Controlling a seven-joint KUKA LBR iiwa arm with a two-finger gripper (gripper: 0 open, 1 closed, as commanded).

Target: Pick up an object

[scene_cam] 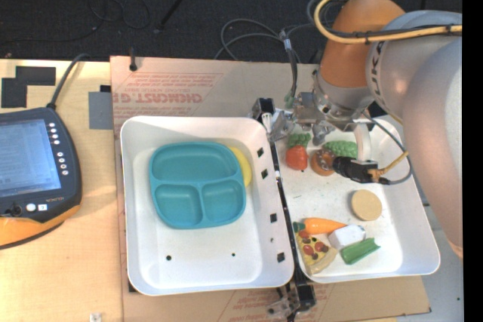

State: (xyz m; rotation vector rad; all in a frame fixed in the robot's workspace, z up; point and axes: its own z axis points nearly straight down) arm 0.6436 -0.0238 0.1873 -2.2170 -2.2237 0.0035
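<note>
My gripper [311,129] hangs low over the far end of the right bin [407,237], under the orange wrist band. Just below it lie a red tomato-like toy [296,157], a small green piece [299,138] and a round brown and red toy [324,163]. A green leafy toy [341,148] sits right beside the gripper. Nearer the front of the bin lie a tan disc [366,204], a carrot [324,225], a pizza slice [315,249], a white block [346,236] and a green stick [358,250].
The left bin [143,253] holds a teal divided plate [198,183] with a yellow item [242,164] partly under its right edge. A tablet controller [34,162] lies on the bench at far left. Cables hang around the wrist.
</note>
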